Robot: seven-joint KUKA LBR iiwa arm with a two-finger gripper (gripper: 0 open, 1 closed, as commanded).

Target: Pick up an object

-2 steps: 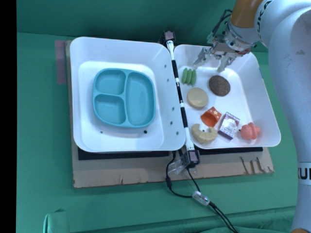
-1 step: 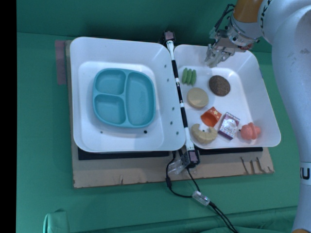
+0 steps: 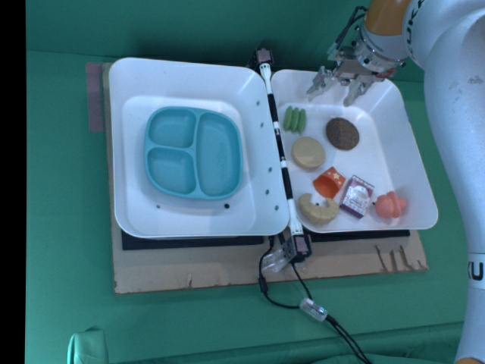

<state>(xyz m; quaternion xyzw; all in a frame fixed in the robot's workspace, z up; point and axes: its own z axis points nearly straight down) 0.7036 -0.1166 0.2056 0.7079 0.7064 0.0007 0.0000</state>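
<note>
Green cloth covers the bench (image 3: 68, 203), on which a brown cardboard sheet (image 3: 151, 268) carries two shallow white bins side by side. Left bin (image 3: 129, 82): a teal divided plate (image 3: 194, 152) with three compartments lies flat near its centre. Between the bins runs a black-and-white striped bar (image 3: 277, 139), with a cable (image 3: 303, 298) trailing from its near end.

Right bin (image 3: 413, 165), left to right: green pea pods (image 3: 295, 118), their long axis running roughly toward the far rim; a tan round disc (image 3: 308, 152); a pale yellow curved piece (image 3: 317, 209), possibly a banana, at the near edge; a red carton (image 3: 330, 181); a dark brown round patty (image 3: 342, 133); a small white-and-purple packet (image 3: 357, 196), tilted; and an orange-pink lump (image 3: 390, 205), farthest right.

The gripper (image 3: 339, 87) hangs over the far edge of the right bin with its fingers (image 3: 318, 82) spread apart and nothing between them. The brown patty lies just nearer the camera than the gripper, apart from it; the pea pods lie to its left. Above the wrist, the orange band (image 3: 394, 2) joins the grey arm (image 3: 455, 89) entering from the right.
</note>
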